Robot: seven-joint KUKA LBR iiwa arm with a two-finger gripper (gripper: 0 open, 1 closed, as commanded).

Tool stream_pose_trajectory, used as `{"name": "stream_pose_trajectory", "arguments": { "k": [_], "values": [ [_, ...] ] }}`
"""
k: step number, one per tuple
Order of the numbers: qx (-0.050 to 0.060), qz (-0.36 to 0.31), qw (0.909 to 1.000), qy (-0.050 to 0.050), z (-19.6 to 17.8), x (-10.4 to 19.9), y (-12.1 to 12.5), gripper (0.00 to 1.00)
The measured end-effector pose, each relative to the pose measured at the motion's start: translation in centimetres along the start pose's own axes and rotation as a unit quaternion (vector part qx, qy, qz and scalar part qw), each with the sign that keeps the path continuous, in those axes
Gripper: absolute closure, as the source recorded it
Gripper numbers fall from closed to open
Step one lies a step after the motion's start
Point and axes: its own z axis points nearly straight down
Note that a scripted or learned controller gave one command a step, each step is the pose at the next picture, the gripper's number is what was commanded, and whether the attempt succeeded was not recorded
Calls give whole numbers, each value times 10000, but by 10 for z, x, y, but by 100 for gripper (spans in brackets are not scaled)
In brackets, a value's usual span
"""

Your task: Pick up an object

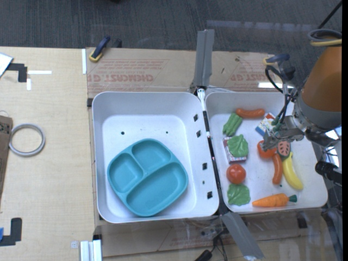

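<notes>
Basically the pick is not done yet, as far as I can judge. The gripper (pixel 274 140) sits low in the right bin (pixel 321 200), right over a cluster of toy food: a watermelon slice (pixel 283 148), a red-orange piece (pixel 265 151) and a small white packet (pixel 265 126). Nothing is visibly lifted clear of the bin floor. Whether it is clenched, released or grasping anything, I cannot tell; the metal parts blur into the toys under them.

Likely target is the watermelon slice or the red-orange piece, both touching or just beside the gripper. What is left: secure the grip and raise the thing out.

Materials: all toys look like smooth moulded plastic, glossy. A banana (pixel 292 173) is curved and yellow, and lies just beside a long orange chilli-like piece (pixel 278 170). A carrot (pixel 272 200) is tapered with a green tip, near the front wall. A tomato (pixel 236 173) is round. A sausage (pixel 250 113) lies near the back wall. A green pepper (pixel 232 124), a leafy green piece on a small box (pixel 237 147) and another leafy green (pixel 238 193) have ridged surfaces.

The left bin (pixel 109 107) is a shallow white tray holding a teal divided plate (pixel 148 176), matte plastic, three compartments, rounded corners.

The bench (pixel 49 189) is pale wood, with a tape roll (pixel 24 139) well apart on the left. Cardboard (pixel 141 69) lies behind the bins.
</notes>
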Motion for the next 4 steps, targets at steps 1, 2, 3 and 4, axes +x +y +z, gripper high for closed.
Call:
{"name": "stream_pose_trajectory", "arguments": {
  "k": [1,2,3,4],
  "values": [
    [-27,152,9999,-7,1,46,22,100],
    [-34,356,9994,-11,-78,-53,115,100],
    [-28,1555,9878,-6,-215,-85,121,100],
    [-9,2680,9634,0,-164,-88,132,100]
  ]
}}
